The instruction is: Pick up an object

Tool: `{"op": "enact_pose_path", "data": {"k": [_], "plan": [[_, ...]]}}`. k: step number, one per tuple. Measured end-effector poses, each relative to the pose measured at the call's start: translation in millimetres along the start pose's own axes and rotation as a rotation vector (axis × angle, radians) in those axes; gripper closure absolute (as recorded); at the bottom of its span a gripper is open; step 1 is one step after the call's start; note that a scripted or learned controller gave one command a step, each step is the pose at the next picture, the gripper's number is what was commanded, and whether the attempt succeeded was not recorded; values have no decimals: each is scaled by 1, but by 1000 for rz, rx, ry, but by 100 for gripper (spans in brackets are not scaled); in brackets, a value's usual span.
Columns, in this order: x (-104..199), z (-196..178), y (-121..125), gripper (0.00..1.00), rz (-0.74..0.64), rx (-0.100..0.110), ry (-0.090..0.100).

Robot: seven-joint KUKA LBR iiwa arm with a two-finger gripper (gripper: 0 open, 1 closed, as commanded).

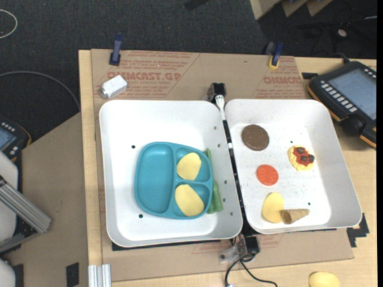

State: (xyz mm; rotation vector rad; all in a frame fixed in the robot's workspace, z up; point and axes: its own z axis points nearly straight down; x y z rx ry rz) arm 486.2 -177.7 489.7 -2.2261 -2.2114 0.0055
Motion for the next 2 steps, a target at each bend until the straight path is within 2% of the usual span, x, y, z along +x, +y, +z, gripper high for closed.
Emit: {"op": "enact_pose_path", "data": {"k": [1,2], "plan": [[-48,114,-8,100,-1,6,2],[-44,241,29,100,-7,6,4]]}}
